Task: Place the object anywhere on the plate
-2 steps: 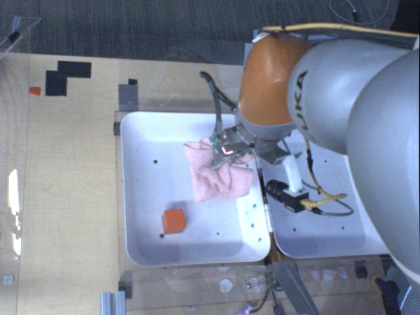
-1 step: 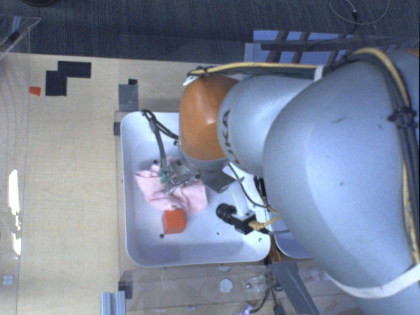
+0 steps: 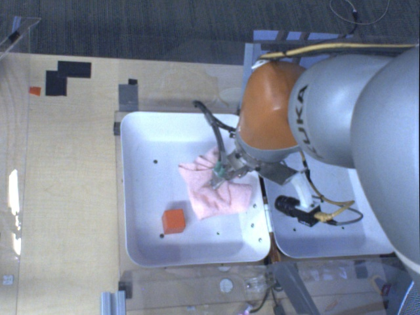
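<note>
Currently, gripper: down on the pink cloth; grip cannot be told.
Orange block: left bin, near corner, apart from the cloth.
Relation: block lies down-left of gripper.

Two white bins on pale wood-tone bench; left bin has pink cloth near its right edge & an orange block twd its front-left corner. Arm is grey w/ orange band, black lettering on the grey. Black L-shaped mark + small orange square at bench's far-left corner; dark grey ribbed floor beyond the far edge.
</note>
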Robot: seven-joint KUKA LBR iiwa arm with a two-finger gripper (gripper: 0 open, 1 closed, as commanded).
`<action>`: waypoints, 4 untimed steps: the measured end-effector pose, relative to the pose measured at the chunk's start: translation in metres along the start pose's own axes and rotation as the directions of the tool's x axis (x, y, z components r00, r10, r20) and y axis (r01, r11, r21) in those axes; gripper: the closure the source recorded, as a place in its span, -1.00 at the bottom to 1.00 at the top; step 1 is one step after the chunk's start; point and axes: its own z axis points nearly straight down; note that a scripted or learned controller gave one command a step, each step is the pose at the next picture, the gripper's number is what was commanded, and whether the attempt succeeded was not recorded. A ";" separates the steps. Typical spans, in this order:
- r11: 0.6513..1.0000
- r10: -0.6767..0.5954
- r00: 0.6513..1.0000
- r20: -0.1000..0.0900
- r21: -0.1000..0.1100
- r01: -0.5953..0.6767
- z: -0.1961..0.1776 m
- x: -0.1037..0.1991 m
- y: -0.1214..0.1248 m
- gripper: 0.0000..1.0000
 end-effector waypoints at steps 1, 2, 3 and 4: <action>0.999 -0.051 0.999 0.003 -0.008 0.051 0.062 0.064 0.016 1.00; 0.969 -0.248 0.969 0.003 -0.004 0.248 -0.013 -0.021 0.024 1.00; 0.922 -0.386 0.922 -0.003 0.002 0.386 0.023 0.038 0.055 1.00; 0.892 -0.451 0.892 0.005 -0.006 0.451 -0.052 0.009 0.009 1.00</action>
